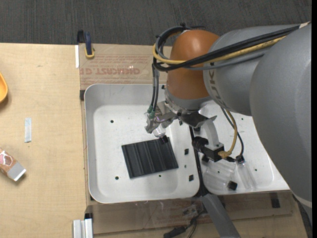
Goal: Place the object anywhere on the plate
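A black ribbed plate (149, 158) lies flat in the left white bin (99, 133), a little right of the bin's middle. My gripper (158, 129) hangs just above the plate's far right corner, under the orange wrist band (190, 63). Its lower tip sits at or very near that corner. A small green and silvery bit (149, 114) shows at the gripper's left side; I cannot tell whether it is a held object or part of the tool. The arm hides much of the right bin (262, 167).
A clear plastic item (233, 173) and a small black piece (232, 185) lie in the right bin. On the bench to the left are a grey strip (28, 130), a wrapped item (11, 165) and an orange edge (2, 89). A blue clamp (88, 44) stands behind the bins.
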### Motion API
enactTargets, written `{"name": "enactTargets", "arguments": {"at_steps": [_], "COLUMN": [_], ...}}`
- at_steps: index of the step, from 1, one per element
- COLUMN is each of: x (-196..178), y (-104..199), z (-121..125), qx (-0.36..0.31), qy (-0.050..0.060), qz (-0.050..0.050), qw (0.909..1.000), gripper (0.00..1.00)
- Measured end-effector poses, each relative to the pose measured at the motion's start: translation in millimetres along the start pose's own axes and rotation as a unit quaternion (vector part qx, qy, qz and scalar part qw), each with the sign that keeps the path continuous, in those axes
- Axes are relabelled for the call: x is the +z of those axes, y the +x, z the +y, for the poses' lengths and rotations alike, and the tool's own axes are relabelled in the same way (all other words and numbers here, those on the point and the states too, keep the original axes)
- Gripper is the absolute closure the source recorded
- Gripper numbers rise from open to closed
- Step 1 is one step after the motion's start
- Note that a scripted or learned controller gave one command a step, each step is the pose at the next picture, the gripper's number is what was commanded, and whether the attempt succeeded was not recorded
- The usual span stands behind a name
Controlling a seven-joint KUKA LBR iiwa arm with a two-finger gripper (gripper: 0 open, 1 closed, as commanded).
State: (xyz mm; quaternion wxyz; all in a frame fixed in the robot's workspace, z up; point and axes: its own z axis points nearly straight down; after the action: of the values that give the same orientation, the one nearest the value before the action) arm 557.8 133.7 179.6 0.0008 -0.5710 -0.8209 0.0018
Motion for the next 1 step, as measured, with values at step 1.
{"name": "enactTargets", "arguments": {"at_steps": [1], "x": [-0.1], "y": [-0.1], "z": [0.1], "qx": [0.000], "qy": [0.000], "qz": [0.000], "qw": [1.0000], "gripper": [0.00]}}
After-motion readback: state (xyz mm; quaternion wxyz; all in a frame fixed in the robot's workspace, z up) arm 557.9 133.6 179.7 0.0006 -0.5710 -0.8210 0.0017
